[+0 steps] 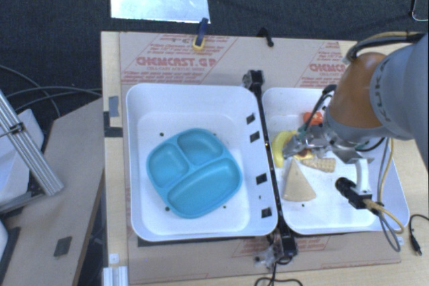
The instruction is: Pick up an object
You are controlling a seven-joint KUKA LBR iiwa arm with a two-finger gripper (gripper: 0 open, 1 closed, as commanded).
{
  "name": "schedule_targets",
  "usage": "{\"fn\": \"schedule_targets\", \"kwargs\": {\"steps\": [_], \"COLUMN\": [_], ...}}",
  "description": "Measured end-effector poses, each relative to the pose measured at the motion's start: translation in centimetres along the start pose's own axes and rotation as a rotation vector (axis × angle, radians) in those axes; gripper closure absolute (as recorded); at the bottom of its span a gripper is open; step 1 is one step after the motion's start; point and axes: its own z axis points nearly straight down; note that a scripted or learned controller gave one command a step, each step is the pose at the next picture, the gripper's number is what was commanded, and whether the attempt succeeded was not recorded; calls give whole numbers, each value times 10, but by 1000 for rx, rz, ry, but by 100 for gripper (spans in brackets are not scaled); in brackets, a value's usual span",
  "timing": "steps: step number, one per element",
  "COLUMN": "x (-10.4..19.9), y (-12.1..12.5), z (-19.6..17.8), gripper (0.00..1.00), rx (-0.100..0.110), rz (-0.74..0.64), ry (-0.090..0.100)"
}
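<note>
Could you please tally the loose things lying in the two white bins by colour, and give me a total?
Blue: 1, the divided plate in the left bin.
Yellow: 1, the piece beside the claw.
Tan: 2, the wedge and the waffle piece.
Orange: 1, the small piece, partly hidden.
Total: 5

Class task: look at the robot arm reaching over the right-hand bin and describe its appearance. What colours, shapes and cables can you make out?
The arm is a thick, rounded grey cylinder with a broad orange band above the wrist. Its hand is a small metallic grey assembly. Dark cables loop beside the wrist, and a yellowish cable trails below it.
</note>
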Motion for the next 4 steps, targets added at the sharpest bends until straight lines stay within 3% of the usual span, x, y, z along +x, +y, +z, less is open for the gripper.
{"fn": "schedule_targets", "kwargs": {"steps": [1, 2, 3, 4], "x": [55, 75, 167, 335], "y": [-10, -39, -76, -81], "z": [-103, -97, -98, -71], "gripper": [0, 0, 0, 0], "rx": [9, 21, 22, 20], "rz": [-18, -14, -22, -28], "ry": [16, 15, 19, 21]}}
